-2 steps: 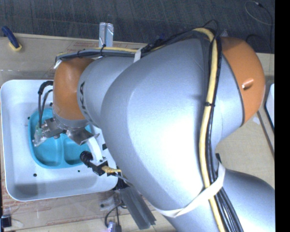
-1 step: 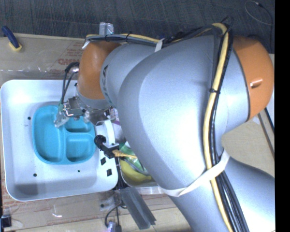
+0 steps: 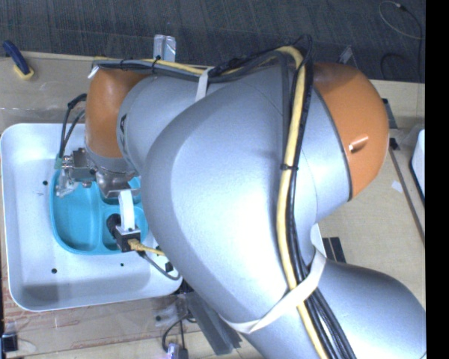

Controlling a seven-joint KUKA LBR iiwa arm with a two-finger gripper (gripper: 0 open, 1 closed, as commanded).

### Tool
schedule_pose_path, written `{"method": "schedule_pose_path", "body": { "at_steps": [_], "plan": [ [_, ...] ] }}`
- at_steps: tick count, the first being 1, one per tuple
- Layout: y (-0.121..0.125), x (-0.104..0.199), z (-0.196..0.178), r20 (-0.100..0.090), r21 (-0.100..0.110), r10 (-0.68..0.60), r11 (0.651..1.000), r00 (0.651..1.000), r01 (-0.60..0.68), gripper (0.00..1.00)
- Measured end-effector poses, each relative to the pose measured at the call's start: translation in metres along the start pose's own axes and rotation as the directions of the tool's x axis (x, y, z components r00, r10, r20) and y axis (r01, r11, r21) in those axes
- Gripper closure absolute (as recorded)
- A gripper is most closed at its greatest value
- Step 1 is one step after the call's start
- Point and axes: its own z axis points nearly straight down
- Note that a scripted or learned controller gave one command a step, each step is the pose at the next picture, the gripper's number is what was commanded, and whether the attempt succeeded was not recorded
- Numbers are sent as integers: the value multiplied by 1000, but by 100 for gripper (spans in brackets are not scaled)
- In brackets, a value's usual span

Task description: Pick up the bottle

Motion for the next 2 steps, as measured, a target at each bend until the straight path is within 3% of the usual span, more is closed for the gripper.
{"method": "schedule_pose_path", "body": {
  "at_steps": [1,2],
  "plan": [
    [-57,-95,-100,0,1,81,997,997,-81,0],
    [-121,-202,-99,0,2,25,1000,1000,-25,0]
  ]
}}
